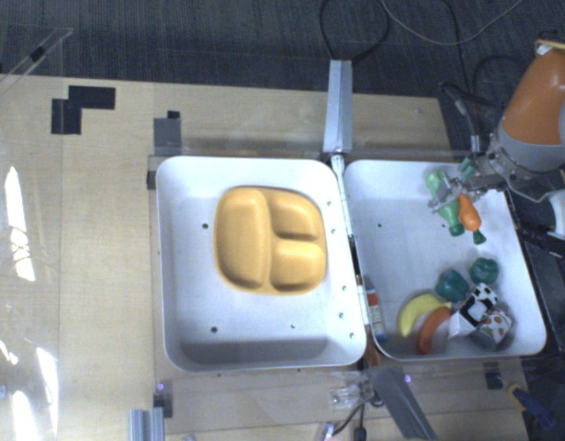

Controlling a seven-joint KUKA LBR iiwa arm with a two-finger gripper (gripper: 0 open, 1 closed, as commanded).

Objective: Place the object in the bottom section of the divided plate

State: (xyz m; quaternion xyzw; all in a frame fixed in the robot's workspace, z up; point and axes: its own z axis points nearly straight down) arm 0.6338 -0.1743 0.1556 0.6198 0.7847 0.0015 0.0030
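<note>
A yellow divided plate [268, 239] lies in the left white bin [186, 329]. It has one long section on its left and two smaller ones on its right. My gripper [455, 194] hangs over the far right corner of the right bin [392, 246], well away from the plate. A small orange carrot-like toy [468, 213] with green ends sits right at the gripper's tip, touching or just under it. The arm's orange band [536, 99] is above it at the right edge.
Near the right bin's front corner lie a yellow banana [411, 312], an orange-red piece [435, 327], two teal pieces [452, 285], a black-and-white block [481, 303] and a grey item [494, 330]. A metal rail [338, 108] rises between the bins.
</note>
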